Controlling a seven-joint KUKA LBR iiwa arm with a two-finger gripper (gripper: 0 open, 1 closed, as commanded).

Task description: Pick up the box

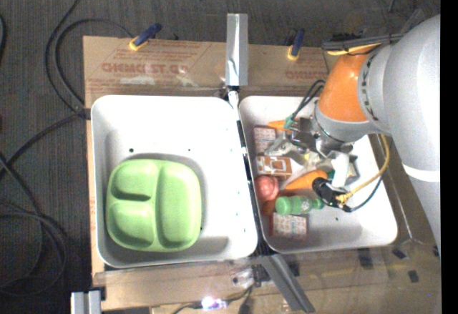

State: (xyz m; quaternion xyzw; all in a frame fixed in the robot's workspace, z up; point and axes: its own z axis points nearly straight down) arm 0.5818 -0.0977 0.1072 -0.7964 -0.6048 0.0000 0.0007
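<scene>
Here, your left bin holds one thing: a green divided tray, with three compartments, lying flat toward the near left corner. Your right bin is the crowded one, and everything sits along its left half. Against the left wall you have small patterned boxes: one near the top, a second box just below it and tilted, and a third flat at the near edge. A reddish round item lies between the middle and the near box. An orange carrot slants beside it, and a green bottle lies on its side just under the carrot, touching the near box.

The gripper hangs low over the upper boxes, just right of the tilted one; whether it is spread or pressed together you cannot tell from this angle.

On the cardboard sheet under the bins, red print reads partly "CHEM" and "ST"; the box labels are too small to read.
</scene>
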